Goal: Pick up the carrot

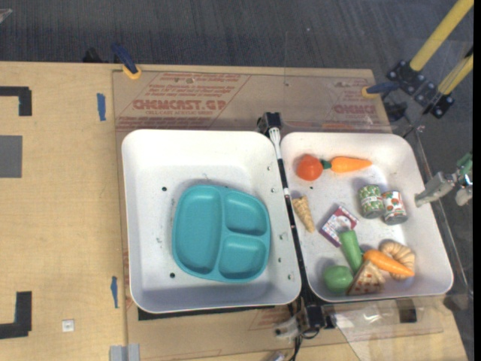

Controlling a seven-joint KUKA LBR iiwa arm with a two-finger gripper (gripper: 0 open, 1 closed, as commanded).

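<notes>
Robotics lab bench: plywood top (52,224) with black tape markers (20,100), clamped cardboard sheet (188,96), two white bins (146,156) of toy food.

smooth matt plastic carrot (350,165) at two o'clock; glossy white plastic bins (143,224); teal tray (221,232) smooth, satin plastic; bench (52,224) matt pale wood.

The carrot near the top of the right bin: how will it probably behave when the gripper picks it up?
The carrot looks like smooth moulded plastic, so it is probably stiff, light and somewhat slippery. Its rounded, tapered body may roll or slip toward the thin end if pinched there. It lies close to the tomato, which may get nudged.
</notes>
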